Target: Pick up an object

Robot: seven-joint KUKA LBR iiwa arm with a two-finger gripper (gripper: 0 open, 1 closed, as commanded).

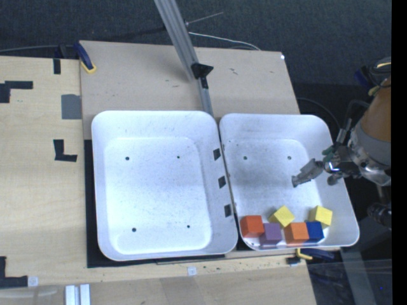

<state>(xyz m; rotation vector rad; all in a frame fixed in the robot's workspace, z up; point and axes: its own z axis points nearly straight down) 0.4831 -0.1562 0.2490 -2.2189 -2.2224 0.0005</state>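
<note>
Those little coloured blocks, like the yellow cube (283,216), huddle at the right bin's (267,135) near edge, looking light, rigid and best pinched across flat sides, while the gripper (313,172) hangs above empty-handed, fingers parted.

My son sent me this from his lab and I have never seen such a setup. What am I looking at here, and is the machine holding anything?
One camera fixed above a bench looks down at a slant. The machine is a robot arm reaching in from the picture's right; its job is to pick up an object. At its end is the tool, two fingers for grasping, above the right bin. Nothing shows between the fingers. Two shallow white bins sit side by side. The left bin shows only dark specks. Along the right bin's near edge lie small blocks: an orange block, a purple block, two yellow blocks, another orange one and a blue block.
</note>
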